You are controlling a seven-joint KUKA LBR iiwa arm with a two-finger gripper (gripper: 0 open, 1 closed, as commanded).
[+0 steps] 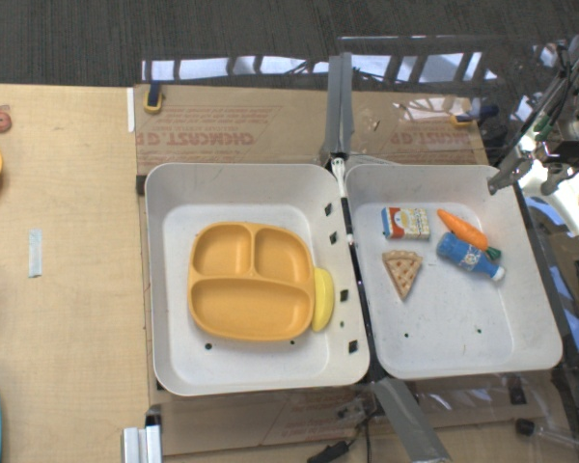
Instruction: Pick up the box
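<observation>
Dark ribbed floor point(222, 13) lies beyond a pale wooden tabletop point(63, 258) and flattened brown cardboard point(232, 133)

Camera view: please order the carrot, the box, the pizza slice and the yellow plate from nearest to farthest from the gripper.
Measured from the gripper, at the right bin's far right corner:
1. Carrot, right bin, far side, right of the box.
2. Box, right bin, far left part.
3. Pizza slice, right bin, nearer the camera than the box.
4. Yellow plate, left bin.
</observation>
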